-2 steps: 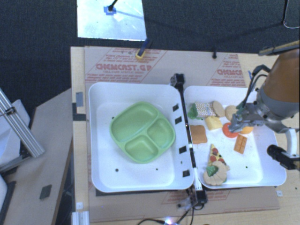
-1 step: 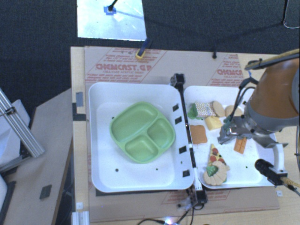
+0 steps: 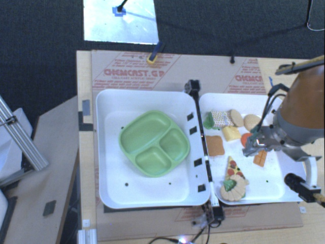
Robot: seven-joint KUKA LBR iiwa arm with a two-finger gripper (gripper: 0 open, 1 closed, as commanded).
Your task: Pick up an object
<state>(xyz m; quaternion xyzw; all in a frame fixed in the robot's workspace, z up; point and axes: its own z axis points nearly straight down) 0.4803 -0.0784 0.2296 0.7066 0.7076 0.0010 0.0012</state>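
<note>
White bins (image 3: 109,151) x2 | green tray (image 3: 154,143) x1 | toy foods ~9 | gripper (image 3: 252,146) state: can't tell

Right bin (image 3: 274,191) holds small toy foods, all lying flat. Far row: green leafy piece (image 3: 208,120), speckled grey-white block (image 3: 220,118), 2 tan oval pieces (image 3: 236,117) (image 3: 251,121). Below: yellow wedge (image 3: 231,133), brown square slab (image 3: 215,146), red-orange piece (image 3: 246,138) partly hidden. Orange ridged strip (image 3: 260,158) to the right. Pizza slice (image 3: 233,168) near front, touching a round tan piece with green topping (image 3: 232,188).
</note>
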